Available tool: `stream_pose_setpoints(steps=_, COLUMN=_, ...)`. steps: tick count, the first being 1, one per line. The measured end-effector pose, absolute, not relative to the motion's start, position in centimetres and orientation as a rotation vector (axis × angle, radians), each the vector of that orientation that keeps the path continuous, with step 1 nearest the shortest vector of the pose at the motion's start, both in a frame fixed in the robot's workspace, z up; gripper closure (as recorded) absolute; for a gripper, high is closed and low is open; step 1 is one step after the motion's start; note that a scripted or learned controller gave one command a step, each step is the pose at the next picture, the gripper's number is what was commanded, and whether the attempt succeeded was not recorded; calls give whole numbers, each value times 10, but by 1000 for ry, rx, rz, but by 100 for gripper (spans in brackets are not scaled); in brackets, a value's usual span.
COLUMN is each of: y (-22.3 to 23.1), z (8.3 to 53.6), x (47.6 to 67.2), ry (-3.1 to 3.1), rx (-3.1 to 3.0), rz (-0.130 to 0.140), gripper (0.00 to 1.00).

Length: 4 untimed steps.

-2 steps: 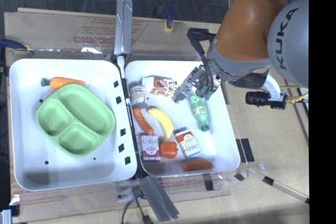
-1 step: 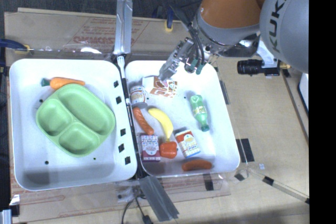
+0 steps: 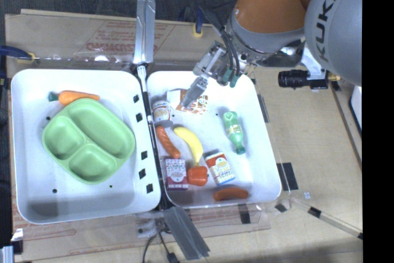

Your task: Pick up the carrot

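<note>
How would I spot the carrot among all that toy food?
Look in the left white bin, which holds a green divided plate. The carrot lies just beyond the plate's far edge. It is the slim orange piece with a green tip, apart from the crowded right bin.

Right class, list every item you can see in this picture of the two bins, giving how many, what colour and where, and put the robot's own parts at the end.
Shallow white plastic bins: two, white, side by side on the bench.
Orange toy carrot: one, orange with a green top, left bin, behind the plate.
Green divided plastic plate: one, green, left bin.
Yellow toy banana: one, yellow, middle of the right bin.
Green plastic bottle: one, green, right side of the right bin.
Small toy can: one, brown and white, right bin by the divider.
Red toy sausage: one, red, front edge of the right bin.
Claw: one, grey, over the back of the right bin.
</note>
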<state>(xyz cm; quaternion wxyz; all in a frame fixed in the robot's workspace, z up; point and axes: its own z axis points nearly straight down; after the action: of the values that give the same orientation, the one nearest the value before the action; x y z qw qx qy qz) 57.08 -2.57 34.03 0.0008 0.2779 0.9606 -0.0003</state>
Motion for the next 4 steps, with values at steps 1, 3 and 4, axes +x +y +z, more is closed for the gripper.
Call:
stream_pose_setpoints(steps=1, y=-8, z=218, x=581, ry=2976, rx=1015, rz=-3, gripper=0)
stream_pose_setpoints(steps=3, y=-9, z=229, x=582, ry=2976, rx=1011, rz=-4, gripper=0)
stream_pose_setpoints(steps=4, y=-9, z=239, x=582, ry=2977, rx=1006, rz=-5, gripper=100)
